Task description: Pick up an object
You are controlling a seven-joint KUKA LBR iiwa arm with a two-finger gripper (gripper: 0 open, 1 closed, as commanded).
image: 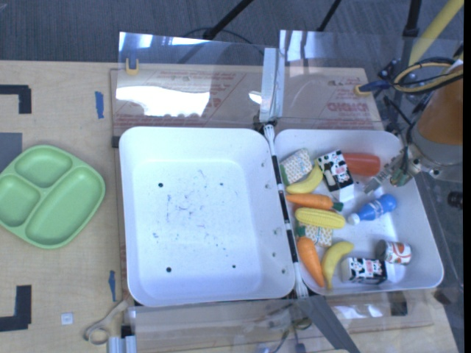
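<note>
L bin (147, 160) open; R bin (427, 256) crowded w/ toys.

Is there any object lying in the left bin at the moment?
No, the left bin shows bare white floor; the toys all lie in the right bin.

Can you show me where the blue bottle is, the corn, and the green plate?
Small blue plastic bottle with white cap (377, 207), camera view: on its blue body.
Yellow toy corn cob (319, 218), camera view: on the cob's middle.
Light green divided plastic plate (65, 200), camera view: on the floor of its largest compartment.

Green divided plate (50, 195) on wooden bench (59, 285), blue tape marks (98, 104)
</note>
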